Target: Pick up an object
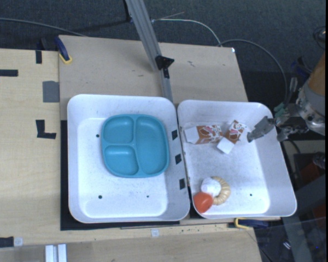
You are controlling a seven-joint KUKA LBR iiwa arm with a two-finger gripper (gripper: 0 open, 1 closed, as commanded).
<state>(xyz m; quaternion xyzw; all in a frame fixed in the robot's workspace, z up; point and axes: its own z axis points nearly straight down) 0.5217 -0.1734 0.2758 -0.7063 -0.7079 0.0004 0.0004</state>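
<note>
The right bin (273, 195) holds several small items. Two brown-and-white packets (206, 134) (236, 130) lie near its far side, with a small white block (225, 146) just in front of them. At the near edge a red ball (203, 202), a white ball (210, 186) and a tan ring (224, 191) sit bunched together. My gripper (269, 132) hangs over the bin's right rim, to the right of the packets. It is open with nothing between its fingers.
A teal divided plate (135, 145) lies in the left bin (82, 195). A grey metal post (147, 29) slants up from between the bins at the back. Cables run across the dark floor behind the bench.
</note>
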